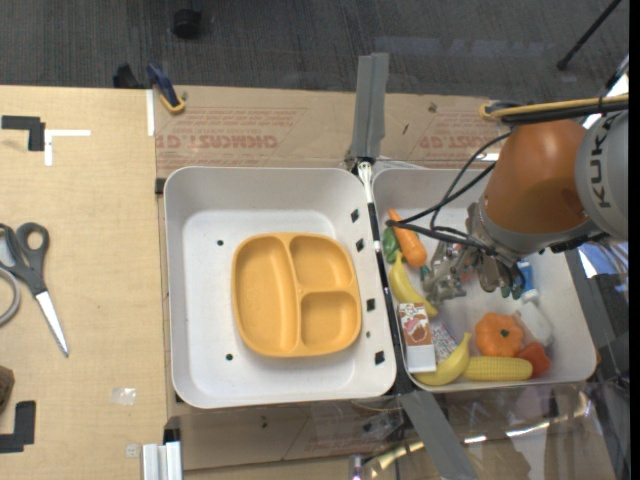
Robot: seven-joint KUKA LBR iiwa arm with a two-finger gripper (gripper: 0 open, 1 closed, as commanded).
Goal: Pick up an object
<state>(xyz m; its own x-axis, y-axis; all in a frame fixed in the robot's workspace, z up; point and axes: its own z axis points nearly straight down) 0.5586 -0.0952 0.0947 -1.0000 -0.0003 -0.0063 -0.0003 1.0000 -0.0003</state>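
Just left of the claw (455, 280) lies a banana (402, 283), light, slick plastic; grab its middle. Claw's spread: cannot tell.

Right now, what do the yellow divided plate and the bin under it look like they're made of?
The divided plate looks like molded plastic: uniform yellow-orange, smooth matte surface, rounded raised ridges between its three compartments. The left bin seems to be thin white plastic too, with soft glare on its rounded walls, though coated metal can't be ruled out.
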